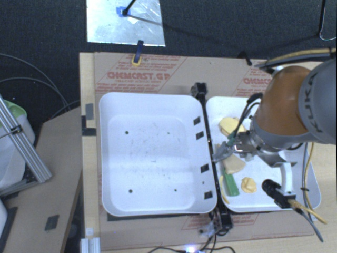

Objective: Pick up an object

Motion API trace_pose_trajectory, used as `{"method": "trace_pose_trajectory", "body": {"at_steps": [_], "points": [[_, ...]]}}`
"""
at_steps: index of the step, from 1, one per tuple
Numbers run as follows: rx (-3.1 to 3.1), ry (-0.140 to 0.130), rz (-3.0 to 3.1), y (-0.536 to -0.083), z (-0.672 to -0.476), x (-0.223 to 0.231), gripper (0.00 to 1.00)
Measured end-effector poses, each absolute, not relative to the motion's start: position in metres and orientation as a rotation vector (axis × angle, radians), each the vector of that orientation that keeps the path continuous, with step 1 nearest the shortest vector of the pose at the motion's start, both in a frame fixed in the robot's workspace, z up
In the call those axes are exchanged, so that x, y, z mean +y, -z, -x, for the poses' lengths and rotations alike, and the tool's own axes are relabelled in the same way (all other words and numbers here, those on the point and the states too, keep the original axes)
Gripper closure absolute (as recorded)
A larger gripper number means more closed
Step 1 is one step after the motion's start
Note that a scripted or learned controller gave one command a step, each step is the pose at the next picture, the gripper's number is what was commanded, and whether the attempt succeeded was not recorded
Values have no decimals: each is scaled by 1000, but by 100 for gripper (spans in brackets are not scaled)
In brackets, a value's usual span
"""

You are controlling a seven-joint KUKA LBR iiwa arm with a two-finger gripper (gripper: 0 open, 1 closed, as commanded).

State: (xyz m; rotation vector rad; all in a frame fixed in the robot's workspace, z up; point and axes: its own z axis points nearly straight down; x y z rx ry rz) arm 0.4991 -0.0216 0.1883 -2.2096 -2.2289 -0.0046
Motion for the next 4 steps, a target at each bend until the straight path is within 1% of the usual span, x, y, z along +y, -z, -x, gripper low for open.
{"method": "trace_pose_trajectory", "body": {"at_steps": [1,2,3,4], "points": [[-2215,-8,2225,-102,-525,-88,0],[-2218,-3,2220,-83,-485,-85,0],[-2229,3,2218,-85,-510,-84,0],[-2224,1,2230,-85,-543,-158,0]]}}
